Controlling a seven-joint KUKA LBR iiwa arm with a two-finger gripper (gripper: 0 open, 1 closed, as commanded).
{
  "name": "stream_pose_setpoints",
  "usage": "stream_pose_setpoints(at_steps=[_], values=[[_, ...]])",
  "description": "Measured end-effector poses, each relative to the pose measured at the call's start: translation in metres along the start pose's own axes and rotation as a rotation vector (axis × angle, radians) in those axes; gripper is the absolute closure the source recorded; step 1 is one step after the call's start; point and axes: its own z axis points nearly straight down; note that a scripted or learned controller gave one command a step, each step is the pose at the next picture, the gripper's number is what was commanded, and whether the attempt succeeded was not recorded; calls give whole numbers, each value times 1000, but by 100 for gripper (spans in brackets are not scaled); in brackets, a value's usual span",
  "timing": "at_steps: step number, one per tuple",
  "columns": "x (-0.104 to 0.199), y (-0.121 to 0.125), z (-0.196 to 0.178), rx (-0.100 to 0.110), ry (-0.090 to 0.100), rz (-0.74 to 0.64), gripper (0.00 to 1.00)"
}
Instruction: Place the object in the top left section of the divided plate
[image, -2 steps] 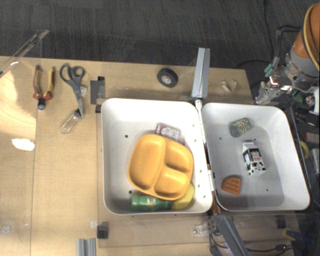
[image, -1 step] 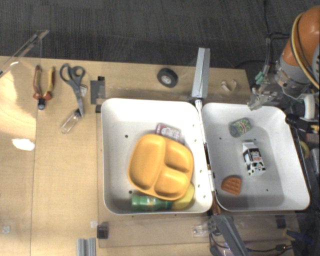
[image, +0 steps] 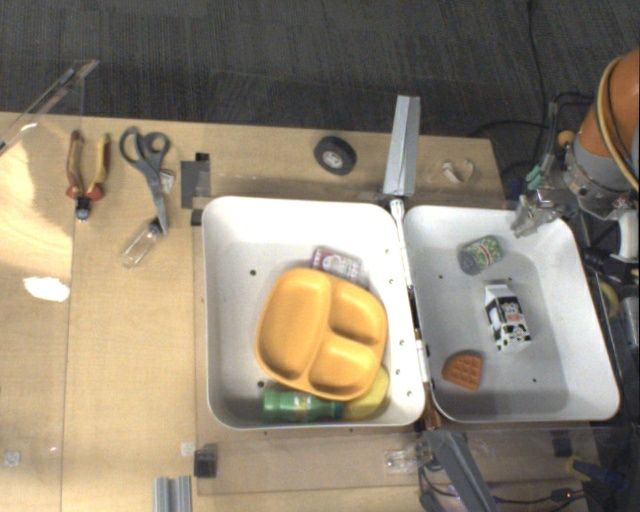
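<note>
A yellow divided plate (image: 322, 332) with three sections lies tilted in the left bin (image: 228, 300). The right bin (image: 580, 350) holds a small grey-green can (image: 481, 253) on its side, a white carton with dark print (image: 507, 316) and a round orange-brown piece (image: 462, 370). My gripper (image: 531, 211) hangs over the right bin's top right corner, up and to the right of the can and apart from every object. The arm's orange band (image: 622, 105) is at the right edge.
A green bottle (image: 295, 404) and a yellow item (image: 372, 396) poke out from under the plate's lower edge, and a dark packet (image: 337, 263) from under its top. Scissors (image: 150, 165), pliers (image: 85, 170) and a tape roll (image: 335, 155) lie on the bench behind the bins.
</note>
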Motion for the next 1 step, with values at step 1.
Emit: stream_pose_setpoints(at_steps=[1], values=[[1, 1, -110, -4, -1, 30, 100]])
